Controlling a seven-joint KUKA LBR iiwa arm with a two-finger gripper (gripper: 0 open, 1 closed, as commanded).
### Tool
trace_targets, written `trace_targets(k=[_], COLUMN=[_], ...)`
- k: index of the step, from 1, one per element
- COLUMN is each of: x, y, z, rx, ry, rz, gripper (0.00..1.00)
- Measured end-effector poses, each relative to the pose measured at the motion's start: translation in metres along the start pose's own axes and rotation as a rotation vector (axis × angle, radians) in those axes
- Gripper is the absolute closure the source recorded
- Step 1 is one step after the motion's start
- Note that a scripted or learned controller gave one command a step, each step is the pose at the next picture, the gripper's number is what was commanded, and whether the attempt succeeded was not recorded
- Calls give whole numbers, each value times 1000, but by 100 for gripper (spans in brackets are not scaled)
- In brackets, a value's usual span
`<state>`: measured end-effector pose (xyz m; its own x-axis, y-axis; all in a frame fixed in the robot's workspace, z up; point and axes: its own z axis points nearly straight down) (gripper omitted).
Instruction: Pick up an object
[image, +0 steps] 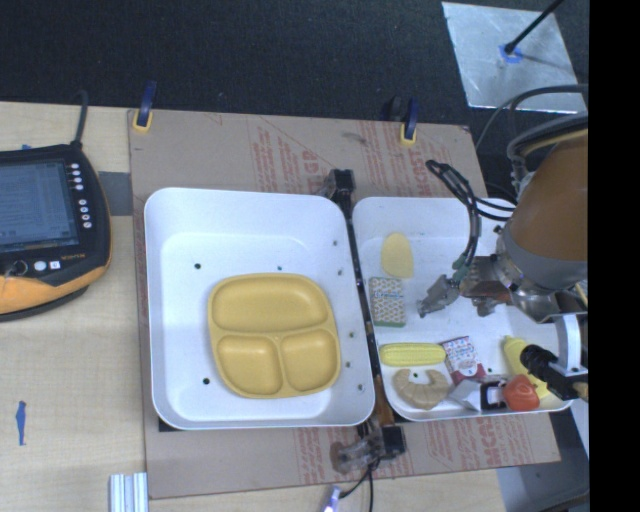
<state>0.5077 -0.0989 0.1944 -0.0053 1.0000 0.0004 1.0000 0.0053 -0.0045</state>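
In the right bin, small objects lie scattered: a pale yellow oval piece near the left wall, a green-grey sponge block just below it, a yellow banana-like piece lower down, and a tan curved pastry shape at the near edge. A small red-and-white packet sits just right of the banana-like piece, with a red-orange item and a yellow item toward the bin's right corner. The pincer hangs over the bin's middle, its dark fingers spread and pinching nothing, between the sponge block and the grey arm entering from the right. The left bin carries a yellow three-section tray. A control tablet rests on the counter at far left.
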Motion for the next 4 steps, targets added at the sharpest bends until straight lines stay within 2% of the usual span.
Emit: trace_targets(k=[1,2,3,4], x=[-5,-52,-25,-15], y=[43,134,149,149], z=[99,100,101,102], rx=[-6,-3,-4,-1], ry=[-2,-1,0,0], rz=[-2,1,1,2], gripper=[0,0,0,0])
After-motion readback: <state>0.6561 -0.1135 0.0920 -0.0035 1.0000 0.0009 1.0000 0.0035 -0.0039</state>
